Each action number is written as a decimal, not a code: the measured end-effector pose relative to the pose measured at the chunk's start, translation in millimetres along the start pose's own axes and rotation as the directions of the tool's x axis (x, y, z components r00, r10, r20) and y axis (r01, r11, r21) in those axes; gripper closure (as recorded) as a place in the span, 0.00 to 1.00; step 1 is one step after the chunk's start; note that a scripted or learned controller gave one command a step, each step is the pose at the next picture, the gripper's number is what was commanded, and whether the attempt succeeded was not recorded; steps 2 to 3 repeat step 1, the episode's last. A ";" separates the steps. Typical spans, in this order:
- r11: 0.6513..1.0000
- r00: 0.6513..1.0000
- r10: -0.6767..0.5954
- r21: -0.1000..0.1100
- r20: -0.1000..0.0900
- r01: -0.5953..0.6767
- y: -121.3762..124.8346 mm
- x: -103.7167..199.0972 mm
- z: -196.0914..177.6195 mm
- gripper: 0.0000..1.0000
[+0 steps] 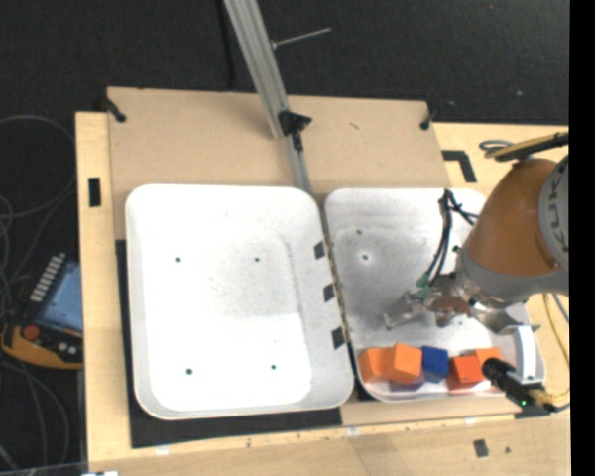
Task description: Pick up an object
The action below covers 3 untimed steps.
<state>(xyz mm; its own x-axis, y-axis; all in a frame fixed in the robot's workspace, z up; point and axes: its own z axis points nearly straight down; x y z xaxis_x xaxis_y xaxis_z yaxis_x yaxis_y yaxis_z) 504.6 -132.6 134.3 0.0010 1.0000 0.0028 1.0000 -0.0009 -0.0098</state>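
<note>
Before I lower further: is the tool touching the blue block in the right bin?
Apart. The camera view shows bare white bin floor between the tool and the blue block, which sits between orange blocks below it.

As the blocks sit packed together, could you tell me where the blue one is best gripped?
Grip the blue block from above, on its faces toward the bin middle and the near wall. Orange blocks flank its other two sides, so those look blocked.

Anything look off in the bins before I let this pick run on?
Nothing spilled or damaged. The blocks, two orange blocks and a blue block, sit bunched in a row against the right bin's near wall. That crowding may hinder a grasp. The gripper hovers just above them.
</note>
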 end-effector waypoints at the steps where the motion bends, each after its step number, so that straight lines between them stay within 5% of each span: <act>1: 1.000 1.000 -0.006 -0.010 0.001 0.006 -21.0 45.8 -14.8 0.00; 3: 1.000 1.000 -0.006 -0.010 0.001 0.006 -21.0 45.8 -14.8 0.00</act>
